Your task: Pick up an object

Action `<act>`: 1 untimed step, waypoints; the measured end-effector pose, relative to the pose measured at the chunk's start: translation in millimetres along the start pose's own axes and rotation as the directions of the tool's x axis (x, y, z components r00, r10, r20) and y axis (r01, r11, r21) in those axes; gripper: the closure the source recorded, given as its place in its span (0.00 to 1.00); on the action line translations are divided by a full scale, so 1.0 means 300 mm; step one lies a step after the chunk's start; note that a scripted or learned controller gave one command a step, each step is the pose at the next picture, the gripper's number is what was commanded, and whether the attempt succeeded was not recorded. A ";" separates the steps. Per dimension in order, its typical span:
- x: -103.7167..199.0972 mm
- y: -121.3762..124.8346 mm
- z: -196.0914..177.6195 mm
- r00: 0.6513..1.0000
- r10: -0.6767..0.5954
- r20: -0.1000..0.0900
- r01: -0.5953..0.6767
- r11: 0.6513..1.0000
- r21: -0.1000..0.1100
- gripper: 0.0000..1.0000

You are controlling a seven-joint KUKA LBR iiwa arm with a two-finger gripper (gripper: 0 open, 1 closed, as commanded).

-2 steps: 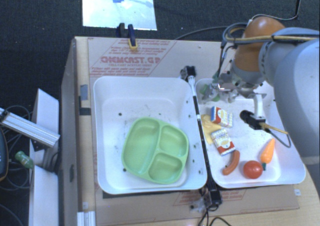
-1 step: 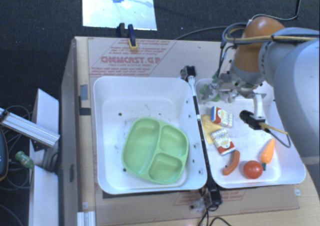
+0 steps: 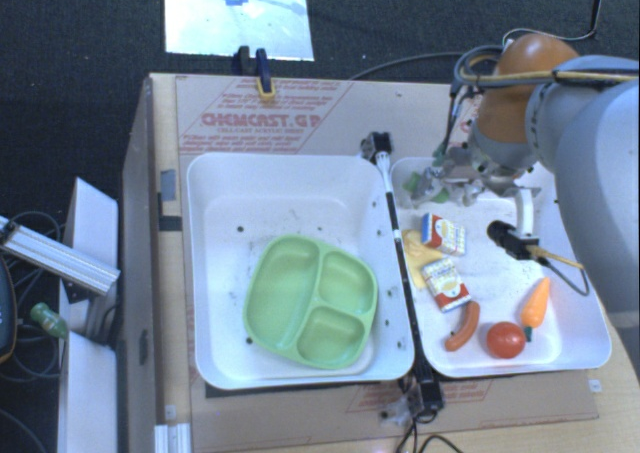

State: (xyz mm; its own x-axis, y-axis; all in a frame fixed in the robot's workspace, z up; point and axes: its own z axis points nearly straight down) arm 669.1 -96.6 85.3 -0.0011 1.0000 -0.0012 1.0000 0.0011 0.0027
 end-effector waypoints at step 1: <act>-0.021 0.000 -0.001 1.000 0.000 0.000 0.000 1.000 0.000 0.00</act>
